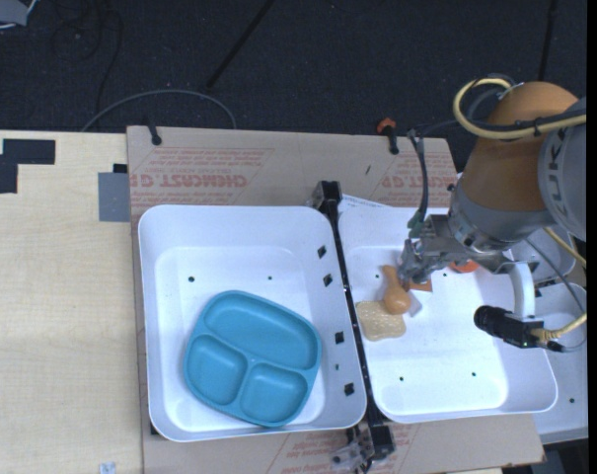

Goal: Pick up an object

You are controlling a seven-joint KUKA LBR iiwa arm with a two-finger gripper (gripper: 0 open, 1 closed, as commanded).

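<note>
In the right bin [476, 388] lie a small tan-orange object [395, 292] and, just below it, a pale beige piece [380, 322]. A bit of orange [422, 284] shows right beside the gripper. My gripper [413, 263] hangs low over the bin's left part, directly above and to the right of the tan-orange object. I cannot make out whether it touches the object. The left bin [170, 240] holds a blue divided tray [251, 356] in its lower half.
A black divider [342, 294] runs between the two bins. Cardboard [249, 171] lies under the bins and a pale wooden bench [51, 304] extends to the left. The arm's grey and orange body [515, 166] looms over the right bin's upper right.
</note>
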